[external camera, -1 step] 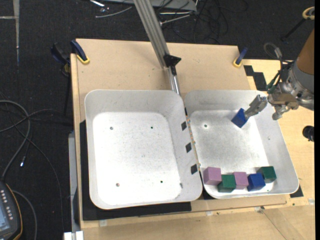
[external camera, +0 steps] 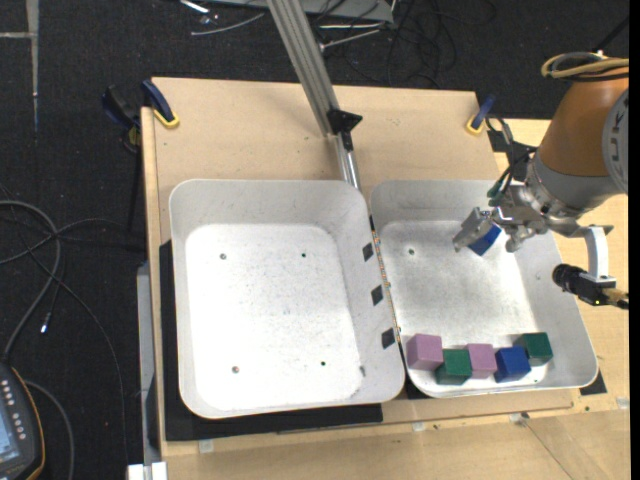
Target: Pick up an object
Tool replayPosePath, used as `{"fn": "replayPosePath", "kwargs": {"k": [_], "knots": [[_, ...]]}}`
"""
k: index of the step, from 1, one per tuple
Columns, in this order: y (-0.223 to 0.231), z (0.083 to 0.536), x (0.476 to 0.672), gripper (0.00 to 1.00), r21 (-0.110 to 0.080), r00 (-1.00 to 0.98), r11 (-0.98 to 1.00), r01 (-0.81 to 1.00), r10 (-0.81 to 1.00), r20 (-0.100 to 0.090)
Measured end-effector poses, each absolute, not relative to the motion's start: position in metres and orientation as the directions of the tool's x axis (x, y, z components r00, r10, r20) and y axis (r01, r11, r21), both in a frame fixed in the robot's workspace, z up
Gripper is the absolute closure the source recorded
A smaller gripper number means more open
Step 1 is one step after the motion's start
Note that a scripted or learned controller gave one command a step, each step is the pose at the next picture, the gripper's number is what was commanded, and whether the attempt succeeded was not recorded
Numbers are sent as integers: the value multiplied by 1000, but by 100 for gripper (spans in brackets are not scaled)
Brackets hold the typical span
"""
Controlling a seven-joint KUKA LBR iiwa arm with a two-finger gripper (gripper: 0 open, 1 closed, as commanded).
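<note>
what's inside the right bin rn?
Five blocks along the right bin's near edge: pink, green, pink, blue, green. A blue block sits between the claw's fingers above the floor. The floor under the arm is covered.

A single fixed camera looks down from above at a slant, taking in the whole wooden worktop (external camera: 260, 118) and both white bins, the left bin (external camera: 190, 268) and the right bin (external camera: 420, 208), from a moderate distance. Dark floor with cables borders the scene, and the arm (external camera: 585, 138) enters from the right.
</note>
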State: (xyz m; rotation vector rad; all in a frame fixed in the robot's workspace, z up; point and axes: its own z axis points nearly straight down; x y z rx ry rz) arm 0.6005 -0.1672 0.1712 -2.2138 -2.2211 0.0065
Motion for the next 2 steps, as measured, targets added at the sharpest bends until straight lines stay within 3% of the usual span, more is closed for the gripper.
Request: {"fn": "replayPosePath", "kwargs": {"k": [1, 2], "knots": [[-183, 91, 636, 0, -2, -3, 3, 1000, 1000, -2], [-180, 96, 677, 0, 5, -4, 4, 1000, 1000, -2]]}}
